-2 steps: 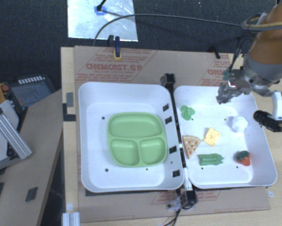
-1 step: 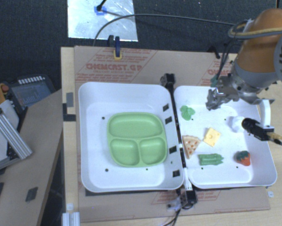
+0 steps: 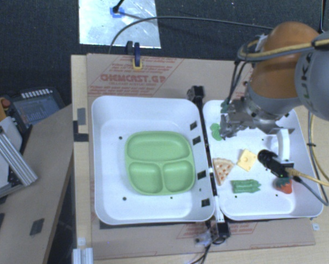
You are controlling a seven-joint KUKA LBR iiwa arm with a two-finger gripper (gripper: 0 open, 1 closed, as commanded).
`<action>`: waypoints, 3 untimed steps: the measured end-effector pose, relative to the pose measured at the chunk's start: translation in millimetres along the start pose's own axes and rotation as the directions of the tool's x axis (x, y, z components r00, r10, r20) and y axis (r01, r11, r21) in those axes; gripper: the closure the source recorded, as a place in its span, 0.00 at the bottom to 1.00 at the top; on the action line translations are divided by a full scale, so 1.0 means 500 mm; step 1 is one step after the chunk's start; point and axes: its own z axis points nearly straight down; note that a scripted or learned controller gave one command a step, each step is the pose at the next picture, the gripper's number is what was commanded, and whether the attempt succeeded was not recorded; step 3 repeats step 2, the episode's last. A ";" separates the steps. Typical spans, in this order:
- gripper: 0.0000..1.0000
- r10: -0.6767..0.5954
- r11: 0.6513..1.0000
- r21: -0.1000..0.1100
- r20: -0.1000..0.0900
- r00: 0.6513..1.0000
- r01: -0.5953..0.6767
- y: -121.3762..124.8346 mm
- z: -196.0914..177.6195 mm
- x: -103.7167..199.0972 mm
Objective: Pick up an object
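Camera view: gripper (image 3: 224,130) low in right bin (image 3: 304,199), over green piece (image 3: 215,131).
Finger state: cannot tell. Piece sits right beside/under it, likely the pick target; pizza (image 3: 223,170), cheese (image 3: 246,159) lie nearer the camera.

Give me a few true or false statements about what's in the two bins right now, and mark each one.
1. A green divided tray lies in the left bin. True.
2. The pizza slice toy lies on the green tray. False: it lies in the right bin.
3. The gripper is over the right bin. True.
4. The yellow cheese piece lies in the left bin. False: it is in the right bin, beside the pizza slice.
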 end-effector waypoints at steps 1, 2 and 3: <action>1.00 0.001 1.000 0.000 0.000 1.000 -0.001 -0.040 -0.005 0.085; 1.00 -0.002 1.000 0.001 -0.001 1.000 0.002 -0.085 0.013 0.203; 1.00 -0.002 1.000 0.001 -0.001 1.000 0.002 -0.085 0.013 0.203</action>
